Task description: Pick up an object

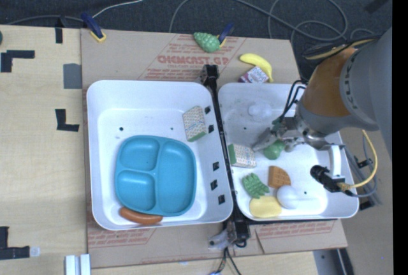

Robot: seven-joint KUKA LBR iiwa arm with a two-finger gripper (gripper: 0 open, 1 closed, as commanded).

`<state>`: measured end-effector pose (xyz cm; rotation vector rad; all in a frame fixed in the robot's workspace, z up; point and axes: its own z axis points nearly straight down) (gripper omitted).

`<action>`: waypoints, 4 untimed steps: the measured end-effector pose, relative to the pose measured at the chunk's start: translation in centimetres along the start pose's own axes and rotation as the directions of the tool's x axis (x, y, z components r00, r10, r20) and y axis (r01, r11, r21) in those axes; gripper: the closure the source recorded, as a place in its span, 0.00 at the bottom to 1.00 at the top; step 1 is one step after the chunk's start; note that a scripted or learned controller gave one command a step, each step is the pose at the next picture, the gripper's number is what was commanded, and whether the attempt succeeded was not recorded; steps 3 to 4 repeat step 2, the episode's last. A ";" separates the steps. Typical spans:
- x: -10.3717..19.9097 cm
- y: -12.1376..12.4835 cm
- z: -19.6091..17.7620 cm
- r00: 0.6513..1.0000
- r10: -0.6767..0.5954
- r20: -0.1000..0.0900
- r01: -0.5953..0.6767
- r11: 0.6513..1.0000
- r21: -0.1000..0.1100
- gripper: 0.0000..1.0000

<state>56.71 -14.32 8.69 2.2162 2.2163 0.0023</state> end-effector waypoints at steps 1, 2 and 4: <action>0.0 0.0 -1.0 1.000 0.000 0.000 0.000 1.000 0.000 1.00; 10.1 1.0 -9.8 1.000 -0.003 -0.005 0.003 1.000 0.006 1.00; 10.1 1.0 -9.8 1.000 -0.003 -0.005 0.003 1.000 0.006 1.00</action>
